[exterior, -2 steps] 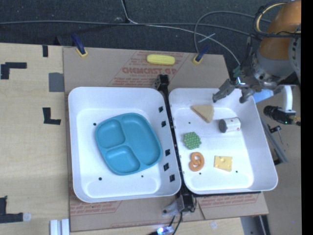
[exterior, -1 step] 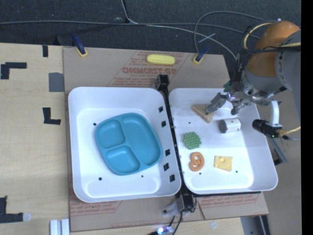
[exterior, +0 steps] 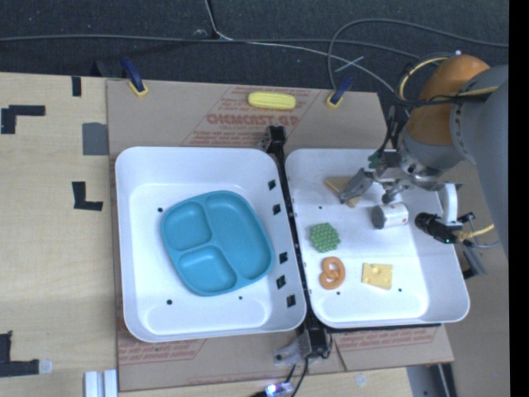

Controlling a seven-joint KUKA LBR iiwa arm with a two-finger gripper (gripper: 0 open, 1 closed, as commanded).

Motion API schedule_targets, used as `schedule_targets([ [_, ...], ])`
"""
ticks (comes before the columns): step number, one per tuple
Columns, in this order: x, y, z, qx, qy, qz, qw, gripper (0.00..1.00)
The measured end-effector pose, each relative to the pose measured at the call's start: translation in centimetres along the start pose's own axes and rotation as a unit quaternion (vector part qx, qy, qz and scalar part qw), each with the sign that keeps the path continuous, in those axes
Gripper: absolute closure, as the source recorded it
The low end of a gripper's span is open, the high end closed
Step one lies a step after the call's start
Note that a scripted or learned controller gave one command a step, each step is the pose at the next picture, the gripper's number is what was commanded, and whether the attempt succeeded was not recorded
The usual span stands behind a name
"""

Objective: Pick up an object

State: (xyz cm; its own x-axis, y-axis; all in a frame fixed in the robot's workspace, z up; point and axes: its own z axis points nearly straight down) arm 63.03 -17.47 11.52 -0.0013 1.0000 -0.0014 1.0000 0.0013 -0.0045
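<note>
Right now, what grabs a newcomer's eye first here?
The big light-blue three-compartment plastic plate in the left white bin dominates. In the right white bin, the grey arm's pincer hangs over the upper part, with a green bumpy ball, orange pretzel-shaped toy and yellow cheese wedge below it.

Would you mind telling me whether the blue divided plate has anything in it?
Empty: all three compartments of the blue plate show bare blue, lying flat in the left bin.

Lab bench (exterior: 50, 222), clamped cardboard (exterior: 240, 122), cables (exterior: 273, 44)
</note>
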Motion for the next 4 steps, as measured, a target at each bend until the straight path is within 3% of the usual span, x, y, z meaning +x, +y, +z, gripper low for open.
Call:
schedule_targets([
  [1, 0.1, 0.0, 3.2, -0.002, -0.001, -0.001, 1.0, 0.0],
  [2, 0.1, 0.1, 1.9, -0.003, -0.001, -0.001, 1.0, 1.0],
  [4, -0.5, 0.9, -9.4, -0.004, 0.0, 0.0, 1.0, 1.0],
])
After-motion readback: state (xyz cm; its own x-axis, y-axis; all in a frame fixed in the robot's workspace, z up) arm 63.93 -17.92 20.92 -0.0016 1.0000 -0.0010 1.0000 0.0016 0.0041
